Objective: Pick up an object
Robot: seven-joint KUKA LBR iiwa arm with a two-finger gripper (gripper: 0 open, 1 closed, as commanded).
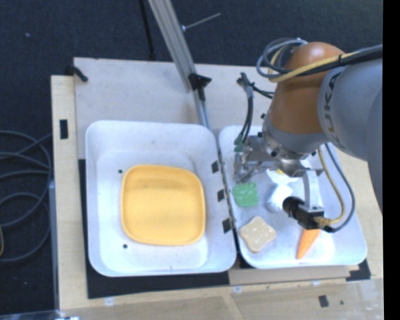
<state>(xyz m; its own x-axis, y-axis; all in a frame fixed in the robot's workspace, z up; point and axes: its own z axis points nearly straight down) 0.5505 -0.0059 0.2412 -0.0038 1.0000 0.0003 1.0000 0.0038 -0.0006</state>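
Right bin [350, 249]: arm hides the claw [250, 172] above green block [245, 194]; grip unreadable.

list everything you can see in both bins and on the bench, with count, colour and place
bins: 2, white, side by side on the bench; left bin, right bin
plate: 1, yellow, flat in the middle of the left bin
green object: 1, green, right bin near its left wall, just below the gripper
beige block: 1, tan, right bin, front left part
carrot-shaped object: 1, orange, right bin, front, right of the beige block
metal pole: 1, grey, slanting from the top edge down to the gap between the bins
cables: several, dark, on the floor left of the bench
arm: 1, grey with orange band, above the right bin
gripper: 1, dark, over the right bin's left part
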